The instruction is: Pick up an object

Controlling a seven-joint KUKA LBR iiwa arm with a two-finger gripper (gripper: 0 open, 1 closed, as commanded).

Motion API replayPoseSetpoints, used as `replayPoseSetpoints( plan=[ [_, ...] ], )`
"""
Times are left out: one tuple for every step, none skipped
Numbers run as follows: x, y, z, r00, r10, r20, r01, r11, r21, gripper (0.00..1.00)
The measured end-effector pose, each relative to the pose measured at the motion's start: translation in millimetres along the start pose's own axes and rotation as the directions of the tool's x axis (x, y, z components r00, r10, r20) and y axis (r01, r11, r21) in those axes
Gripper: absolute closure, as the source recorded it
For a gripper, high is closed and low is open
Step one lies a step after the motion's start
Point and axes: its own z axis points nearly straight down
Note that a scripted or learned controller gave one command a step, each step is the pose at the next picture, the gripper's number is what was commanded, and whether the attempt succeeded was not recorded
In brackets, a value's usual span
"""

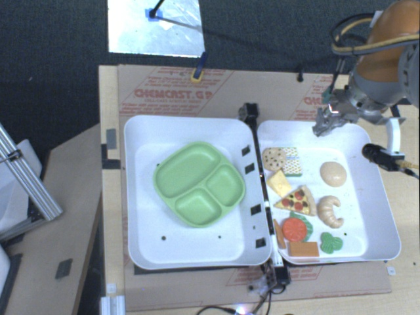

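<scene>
Hand: hand [323,127] hovers above the right bin's [377,195] far edge; finger state cannot be told.
Objects: toy foods lie in the right bin, including a croissant [330,210].
Left bin [141,176]: green divided plate [199,184].

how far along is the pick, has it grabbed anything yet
Done: the arm has reached the right bin, with the pincer over its far edge. In hand: nothing can be seen between its fingers. Left: the whole pick. The cookie, cheese wedge, pizza slice, croissant and tomato all lie in that bin. The green tray sits in the left bin.
</scene>
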Motion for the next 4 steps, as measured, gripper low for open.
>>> replayPoseSetpoints(
  plan=[
    [42, -24, 8, 1.000, -0.003, -0.001, 0.003, 1.000, 0.005, 1.00],
    [95, -34, 2, 1.000, -0.004, -0.002, 0.004, 1.000, 0.005, 1.00],
    [135, -51, 3, 1.000, -0.002, -0.002, 0.002, 1.000, 0.006, 1.00],
    [173, -86, 6, 1.000, -0.002, -0.002, 0.002, 1.000, 0.008, 1.00]
  ],
)
